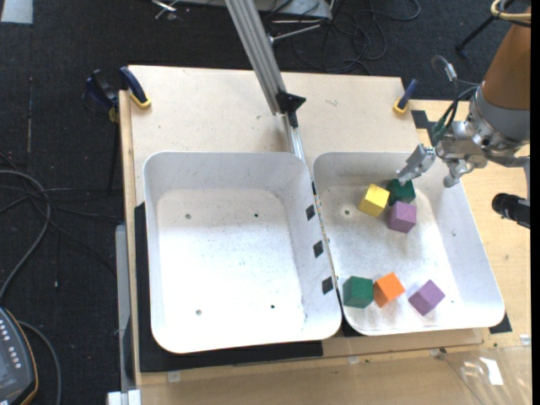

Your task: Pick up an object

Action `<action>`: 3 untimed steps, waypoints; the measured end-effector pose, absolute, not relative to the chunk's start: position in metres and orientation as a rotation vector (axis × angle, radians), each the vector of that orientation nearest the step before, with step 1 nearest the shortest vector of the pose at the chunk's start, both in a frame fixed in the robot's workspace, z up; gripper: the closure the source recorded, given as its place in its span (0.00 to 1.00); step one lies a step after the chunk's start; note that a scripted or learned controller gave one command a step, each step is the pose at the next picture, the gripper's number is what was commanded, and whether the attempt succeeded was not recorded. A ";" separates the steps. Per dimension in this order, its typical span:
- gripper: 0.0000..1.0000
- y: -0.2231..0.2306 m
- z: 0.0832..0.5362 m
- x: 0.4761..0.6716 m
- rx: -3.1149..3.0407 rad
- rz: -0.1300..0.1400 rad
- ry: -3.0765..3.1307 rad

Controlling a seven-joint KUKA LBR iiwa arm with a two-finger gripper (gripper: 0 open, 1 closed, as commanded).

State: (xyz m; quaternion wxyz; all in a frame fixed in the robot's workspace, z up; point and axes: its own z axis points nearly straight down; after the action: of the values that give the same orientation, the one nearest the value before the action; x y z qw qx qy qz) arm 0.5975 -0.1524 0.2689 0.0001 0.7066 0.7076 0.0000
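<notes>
Overhead, in the single camera view, two shallow white bins are being carried side by side on a pale table point(219, 108). The left bin point(169, 175) is being seen beside the right bin point(472, 251), their inner rims touching along the middle. The grey arm point(506, 99) with its orange band is being brought in from the right, and the gripper point(435, 165) is being held over the far right part of the right bin. Its two fingers point(415, 164) are being kept spread apart, with nothing between them; one fingertip is being shown just beside the dark green block point(402, 191), though contact cannot be judged.

Three blocks are being seen clustered in the far part of the right bin: the dark green block, a yellow block point(374, 200) touching it on the left, and a purple block point(402, 216) just near of both. Along the near side of the same bin a row is being formed by a green block point(358, 292), an orange block point(389, 288) touching it, and a second purple block point(426, 297) just to the right. A slanted metal rail point(253, 40) is being seen running from the far edge of the table toward the bins.
</notes>
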 end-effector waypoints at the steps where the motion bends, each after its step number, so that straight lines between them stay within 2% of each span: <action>1: 0.00 -0.168 0.116 0.604 2.216 0.004 2.220; 2: 1.00 -0.169 0.124 0.603 2.220 0.002 2.219; 3: 0.00 -0.169 0.123 0.603 2.221 0.002 2.219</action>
State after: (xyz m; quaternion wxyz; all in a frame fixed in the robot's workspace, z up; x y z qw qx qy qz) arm 0.6032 -0.1687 0.1231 0.0010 0.7075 0.7067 0.0006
